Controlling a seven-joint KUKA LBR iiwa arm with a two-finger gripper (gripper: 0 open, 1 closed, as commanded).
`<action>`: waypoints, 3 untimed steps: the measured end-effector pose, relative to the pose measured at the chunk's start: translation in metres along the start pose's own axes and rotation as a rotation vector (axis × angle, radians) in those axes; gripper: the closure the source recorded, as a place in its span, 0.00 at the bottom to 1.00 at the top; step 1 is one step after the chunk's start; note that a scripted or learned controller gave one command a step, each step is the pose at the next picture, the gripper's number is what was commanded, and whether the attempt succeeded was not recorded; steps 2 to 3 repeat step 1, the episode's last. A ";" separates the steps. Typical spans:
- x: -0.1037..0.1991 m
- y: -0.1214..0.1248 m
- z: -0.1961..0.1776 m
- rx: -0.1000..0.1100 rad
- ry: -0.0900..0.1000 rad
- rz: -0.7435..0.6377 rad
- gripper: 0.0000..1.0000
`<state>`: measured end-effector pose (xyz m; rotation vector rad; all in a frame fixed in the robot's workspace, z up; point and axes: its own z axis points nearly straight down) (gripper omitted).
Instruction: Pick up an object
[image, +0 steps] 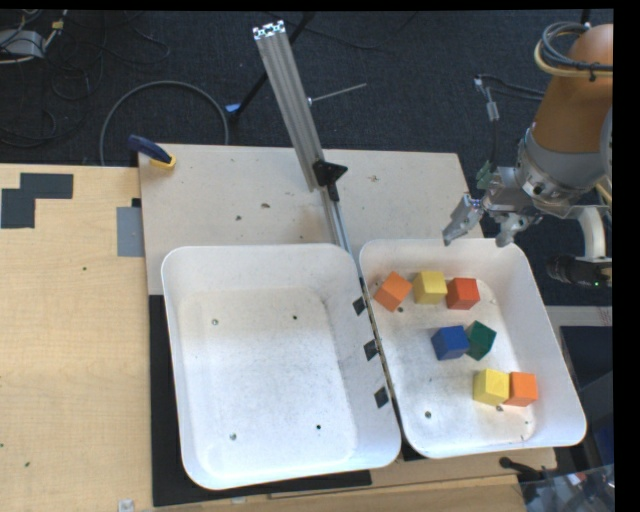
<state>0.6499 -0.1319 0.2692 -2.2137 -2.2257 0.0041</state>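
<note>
Several small cubes lie in the right bin (560, 400). An orange cube (393, 291), a yellow cube (431, 287) and a red-orange cube (462, 293) form a row near its far side. A blue cube (449, 342) touches a dark green cube (481, 339) in the middle. Another yellow cube (490, 386) sits against an orange cube (522, 388) toward the front right. My gripper (481, 228) hangs open above the bin's far rim, beyond the red-orange cube, with nothing between its fingers.
The left bin (200, 400) lies beside the right one, with black clips along the shared rim. A slanted aluminium rail (295, 105) rises behind the bins. A blue and yellow clamp (150, 151) sits at the board's far left corner.
</note>
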 end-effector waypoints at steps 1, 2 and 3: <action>0.000 0.009 0.155 -0.006 -0.001 0.005 0.00; 0.000 0.009 0.155 -0.006 -0.001 0.005 0.00; 0.000 0.009 0.155 -0.006 -0.001 0.005 0.00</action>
